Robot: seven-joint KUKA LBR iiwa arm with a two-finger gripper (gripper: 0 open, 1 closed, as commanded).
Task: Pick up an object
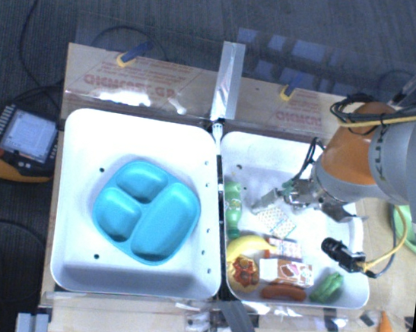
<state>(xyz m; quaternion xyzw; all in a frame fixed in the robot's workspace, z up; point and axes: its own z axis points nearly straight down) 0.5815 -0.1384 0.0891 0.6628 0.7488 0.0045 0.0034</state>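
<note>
The things to be picked lay crowded along the near edge of the right bin (222,202): a yellow lemon-like fruit (247,246), a round reddish item (244,272), a red-and-white packet (285,271), a sausage-shaped piece (282,292) and a green pepper (327,286), several touching one another. A patterned pouch (282,225) sat just beyond them, and a green item (232,205) lay against the left wall. The gripper (296,193) hung over the middle of this bin, close to the pouch, likely because that thing lay apart from the cluster and offered an easier approach. No object showed in its grasp; whether it was released or clenched could not be told. The left bin (72,204) held a blue divided tray (146,209), angled, well apart from the work.
</note>
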